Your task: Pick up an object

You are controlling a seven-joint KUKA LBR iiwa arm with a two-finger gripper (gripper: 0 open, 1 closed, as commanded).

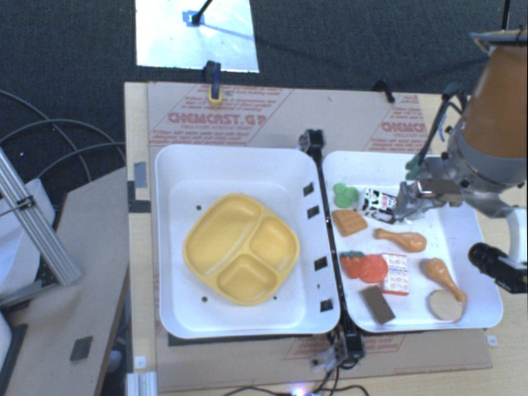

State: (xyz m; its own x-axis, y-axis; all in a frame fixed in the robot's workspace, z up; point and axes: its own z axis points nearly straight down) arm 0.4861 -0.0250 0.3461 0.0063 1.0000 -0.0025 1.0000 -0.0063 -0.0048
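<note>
The gripper (406, 205) hovered low over the black-and-white packet (380, 205) in the right bin (487, 304); whether it gripped I cannot tell. This looked like the grasp stage; next called for closing, then lifting clear of the drumstick (402, 239) nearby.

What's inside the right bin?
In the right bin: a green piece, black-and-white item, orange wedge, two drumsticks, tomato, red-and-white packet, brown block, tan disc. The tool covers part of the black-and-white item.
</note>
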